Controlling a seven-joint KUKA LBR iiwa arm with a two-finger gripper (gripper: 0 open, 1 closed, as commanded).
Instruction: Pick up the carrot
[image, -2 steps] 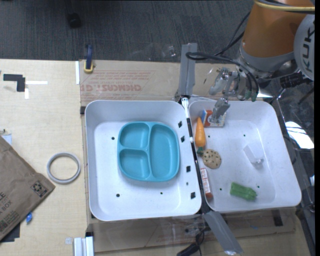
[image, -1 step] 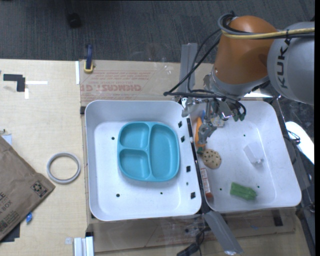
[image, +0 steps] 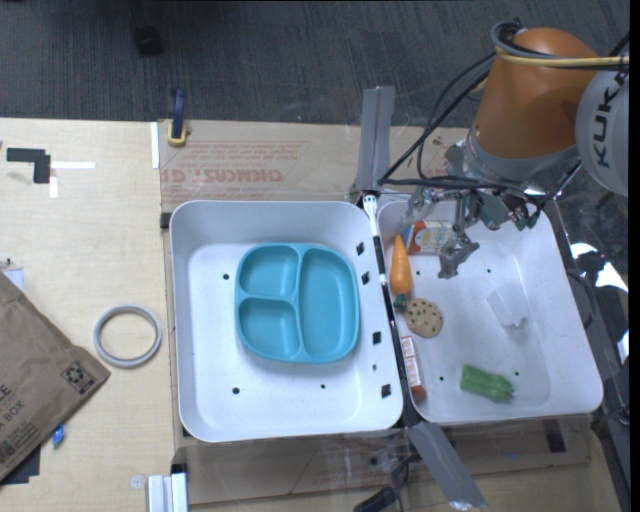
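Two white bins sat side by side on the bench; the carrot lay in the right bin, hard against its left wall, long axis running up and down the view, tip toward the far end; the gripper hung just to the carrot's right at similar depth; whether its jaws were parted or closed could not be told; nothing was seen held; judged, the approach needed a short leftward shift.

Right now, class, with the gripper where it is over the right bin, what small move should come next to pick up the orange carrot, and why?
Probably a short shift toward the left wall of the right white bin. The gripper hangs to the right of the orange carrot, which lies along that wall above the round brown cookie, so it should centre over the carrot before descending.
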